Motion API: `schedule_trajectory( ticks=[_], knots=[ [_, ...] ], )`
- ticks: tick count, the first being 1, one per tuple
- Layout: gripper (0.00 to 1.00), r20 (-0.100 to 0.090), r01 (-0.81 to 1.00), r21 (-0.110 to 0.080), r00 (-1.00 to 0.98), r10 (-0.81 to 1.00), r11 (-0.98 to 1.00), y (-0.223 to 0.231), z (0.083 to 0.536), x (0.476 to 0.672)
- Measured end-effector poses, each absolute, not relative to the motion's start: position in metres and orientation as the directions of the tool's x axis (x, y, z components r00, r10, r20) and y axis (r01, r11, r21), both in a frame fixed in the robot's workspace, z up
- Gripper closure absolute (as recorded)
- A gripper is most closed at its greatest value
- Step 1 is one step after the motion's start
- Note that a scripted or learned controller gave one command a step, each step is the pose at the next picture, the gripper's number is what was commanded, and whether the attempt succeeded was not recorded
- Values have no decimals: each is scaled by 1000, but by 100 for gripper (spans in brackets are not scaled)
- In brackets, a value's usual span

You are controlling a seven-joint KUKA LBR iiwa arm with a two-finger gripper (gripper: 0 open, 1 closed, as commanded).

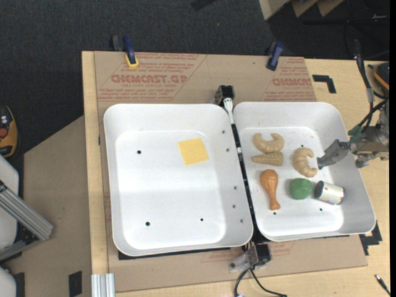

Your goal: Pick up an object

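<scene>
1. Bench: a brown board printed with red lettering, held at its far edge by two blue clamps, bearing two shallow white bins side by side.
2. Left bin: contains a single flat yellow square, a cheese slice, lying in the far central part of the floor.
3. Right bin: contains five objects grouped near its middle.
4. Croissant: a tan curved pastry at the far left of the group, with a pale, elongated pastry piece just beside its near edge.
5. Second croissant: to the right of the first, curved, just beside the gripper tip.
6. Chicken drumstick: orange-brown, lying lengthwise at the near left of the group.
7. Green ball: round, touching or just beside a white cylinder with a dark end.
8. Gripper: reaches in from the right over the right bin's right side; whether its grey fingers are parted or closed cannot be told, and nothing is visible between them.
</scene>
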State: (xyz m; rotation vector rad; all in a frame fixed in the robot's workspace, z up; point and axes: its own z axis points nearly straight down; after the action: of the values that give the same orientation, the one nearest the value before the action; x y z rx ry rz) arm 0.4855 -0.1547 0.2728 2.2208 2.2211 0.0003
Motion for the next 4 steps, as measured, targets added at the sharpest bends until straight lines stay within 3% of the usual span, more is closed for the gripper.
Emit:
schedule_trajectory(
  ticks=[1, 2, 3, 4],
  knots=[
    [0, 2, 1000, -7, 0, 1000, 0, -168, 83, 526],
    [100, -1, 1000, 2, 2, 1000, -2, -168, 101, 526],
    [100, 3, 1000, -5, 2, 1000, -2, -147, 113, 477],
    [100, -1, 1000, 10, -9, 1000, 9, -97, 107, 596]
  ],
)
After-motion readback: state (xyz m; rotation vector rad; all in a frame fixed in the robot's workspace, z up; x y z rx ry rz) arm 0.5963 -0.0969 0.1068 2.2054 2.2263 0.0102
